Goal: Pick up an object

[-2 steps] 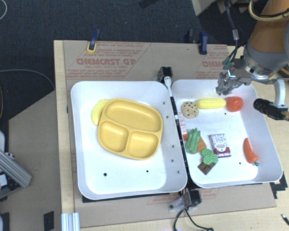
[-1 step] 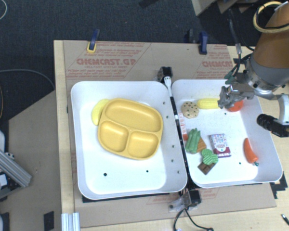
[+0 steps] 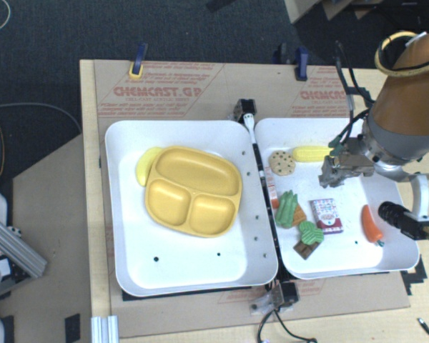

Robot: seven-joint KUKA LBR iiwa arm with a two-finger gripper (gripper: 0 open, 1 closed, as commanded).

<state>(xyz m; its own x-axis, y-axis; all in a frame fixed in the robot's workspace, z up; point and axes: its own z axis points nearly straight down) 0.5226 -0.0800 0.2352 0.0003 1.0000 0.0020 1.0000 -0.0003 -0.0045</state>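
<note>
Gripper [image 3: 337,171] hangs low over the right bin [image 3: 386,263], near its far edge, just beside the corn cob [image 3: 309,153]; nothing visibly sits in it, and I cannot tell its state. No object looks picked: cookie [image 3: 281,163], small red-and-white packet [image 3: 326,215] and carrot [image 3: 372,224] lie in the bin.

We see bare bin floor right under the gripper [image 3: 334,176]. Just behind it the corn cob [image 3: 309,153] and cookie [image 3: 281,163] crowd in; below it sits the small red box [image 3: 326,215], with the carrot [image 3: 372,224] off to its near side.
</note>
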